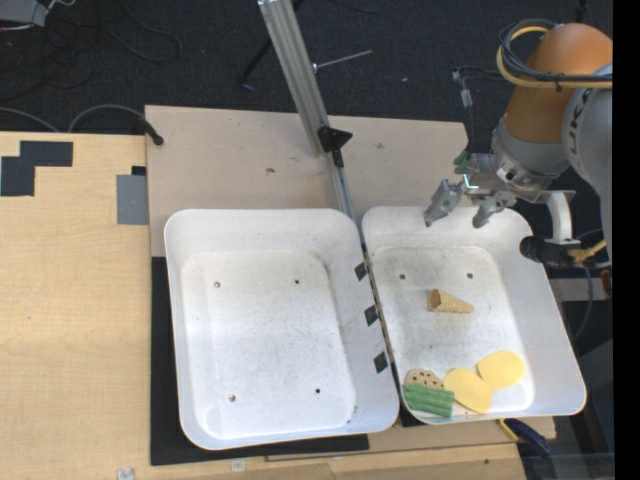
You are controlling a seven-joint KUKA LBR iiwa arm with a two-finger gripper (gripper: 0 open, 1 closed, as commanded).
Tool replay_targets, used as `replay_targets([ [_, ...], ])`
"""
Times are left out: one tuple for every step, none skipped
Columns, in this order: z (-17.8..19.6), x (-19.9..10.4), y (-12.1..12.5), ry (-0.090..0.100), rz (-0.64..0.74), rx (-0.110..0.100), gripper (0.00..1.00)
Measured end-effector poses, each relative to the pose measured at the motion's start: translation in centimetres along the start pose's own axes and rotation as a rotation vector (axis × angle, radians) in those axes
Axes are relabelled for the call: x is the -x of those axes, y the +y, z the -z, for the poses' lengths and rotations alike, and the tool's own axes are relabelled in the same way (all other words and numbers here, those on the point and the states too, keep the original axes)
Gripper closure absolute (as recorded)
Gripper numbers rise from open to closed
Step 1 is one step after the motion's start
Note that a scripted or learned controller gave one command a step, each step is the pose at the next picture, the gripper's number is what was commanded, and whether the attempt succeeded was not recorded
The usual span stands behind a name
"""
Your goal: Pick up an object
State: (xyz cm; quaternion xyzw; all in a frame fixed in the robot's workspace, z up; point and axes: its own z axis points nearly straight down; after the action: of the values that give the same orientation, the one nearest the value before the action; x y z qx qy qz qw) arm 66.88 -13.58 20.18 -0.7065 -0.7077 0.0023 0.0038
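Observation:
My gripper (pixel 462 208) hangs over the far rim of the right bin (pixel 530 298), its two fingers spread apart with nothing between them. A small tan wedge-shaped piece (pixel 449 302) lies near the middle of that bin, well below the gripper in the view. At the bin's near edge sit two yellow discs (pixel 486 378), a brown spotted cookie-like piece (pixel 423 378) and a green ridged piece (pixel 431 399), packed close together.
The left bin (pixel 190 268) adjoins the right one, with black clips along the shared rim (pixel 368 313). A slanted aluminium rail (pixel 305 88) rises from behind the bins. The arm's orange-banded wrist (pixel 560 68) stands at the upper right.

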Motion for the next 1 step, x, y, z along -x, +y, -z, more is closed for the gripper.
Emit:
replay_targets([
  [0.35, -0.02, 0.10, -0.002, 0.003, 0.005, 0.00],
])
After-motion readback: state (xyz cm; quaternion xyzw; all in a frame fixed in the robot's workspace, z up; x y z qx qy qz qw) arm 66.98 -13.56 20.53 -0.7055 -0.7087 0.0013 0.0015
